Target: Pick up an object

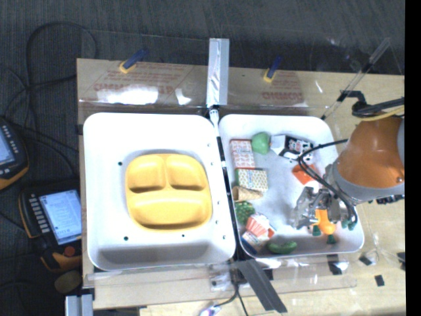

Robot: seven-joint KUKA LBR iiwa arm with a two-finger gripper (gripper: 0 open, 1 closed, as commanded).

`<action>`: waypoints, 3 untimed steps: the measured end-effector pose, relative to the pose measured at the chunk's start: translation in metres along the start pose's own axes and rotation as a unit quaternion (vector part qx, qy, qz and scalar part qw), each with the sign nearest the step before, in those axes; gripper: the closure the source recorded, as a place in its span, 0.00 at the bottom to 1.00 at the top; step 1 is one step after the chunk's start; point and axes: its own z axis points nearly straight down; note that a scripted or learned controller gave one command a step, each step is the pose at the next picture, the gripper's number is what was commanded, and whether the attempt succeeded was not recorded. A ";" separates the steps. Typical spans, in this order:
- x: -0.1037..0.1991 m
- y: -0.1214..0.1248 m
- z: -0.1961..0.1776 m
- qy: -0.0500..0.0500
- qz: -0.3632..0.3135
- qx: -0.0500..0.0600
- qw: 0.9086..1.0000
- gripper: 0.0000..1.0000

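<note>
The small orange plastic toy piece [321, 217] lies near the front right corner of the right-hand shallow white bin [279, 125], directly under my gripper [314, 214]. I judge it light, rigid and smooth, likely to slip; opposing flat sides offer the best hold. The gripper's metal parts cover most of it, so its shape is unclear, and I cannot tell my tool's state. A green bean-shaped toy [283, 247] lies nearby. The yellow compartment tray [168, 191] occupies the left-hand bin [99, 196].
</note>
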 end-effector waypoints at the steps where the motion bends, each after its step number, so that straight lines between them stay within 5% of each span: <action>1: -0.032 0.053 -0.128 0.008 -0.002 -0.004 1.000 1.00; 2: -0.034 0.054 -0.138 0.006 -0.002 -0.003 1.000 1.00; 3: -0.134 0.063 -0.158 0.009 -0.021 -0.003 1.000 1.00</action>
